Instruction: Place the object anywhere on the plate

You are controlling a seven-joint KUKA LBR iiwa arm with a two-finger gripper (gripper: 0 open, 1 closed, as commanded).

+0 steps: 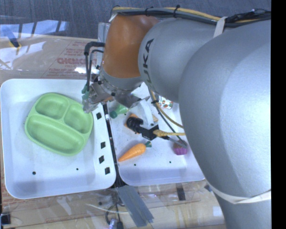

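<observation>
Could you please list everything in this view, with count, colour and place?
left bin: one, white, left side of bench.
right bin: one, white, beside it.
plate: one, green, three compartments, in left bin.
carrot: one, orange with green top, right bin, front left.
small green thing: one, green, right bin, near the hand.
small purple thing: one, purple, right bin, beside the arm.
arm: one, grey with orange band, from the right.
hand: one, dark grey, by the plate's right edge.
</observation>
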